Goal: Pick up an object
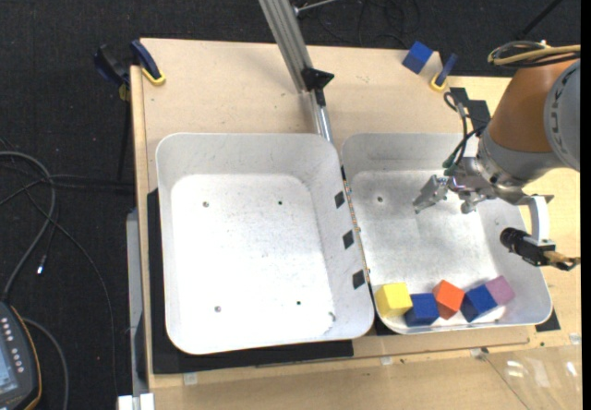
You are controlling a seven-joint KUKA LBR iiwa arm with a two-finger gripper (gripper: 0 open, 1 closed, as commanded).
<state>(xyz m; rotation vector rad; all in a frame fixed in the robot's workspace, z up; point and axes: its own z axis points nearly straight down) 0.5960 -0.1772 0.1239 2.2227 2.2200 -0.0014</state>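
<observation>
Suspended over the middle of the right bin (388,159), the gripper (450,196) is seen with nothing between its fingers; how far they are spread cannot be told from this slanted view. At the bench's left, the left bin (185,154) is seen with a bare, speckled floor. Along the right bin's near edge, five cubes are bunched in a row: a yellow cube (394,298) nearest the inner corner, then a blue cube (423,308), an orange cube (449,296), a second blue cube (479,302) and a purple cube (500,289) toward the outer corner. Neighbours appear to be touching, and the row is pressed close to the wall. One more blue block (418,55) is left on the bench's far right edge, outside the bins. For a clean grasp, the yellow cube is probably best chosen, since one flank is free. The fingers should be aligned across its free sides and lowered squarely, so that the neighbouring cube and the bin wall are not struck.
</observation>
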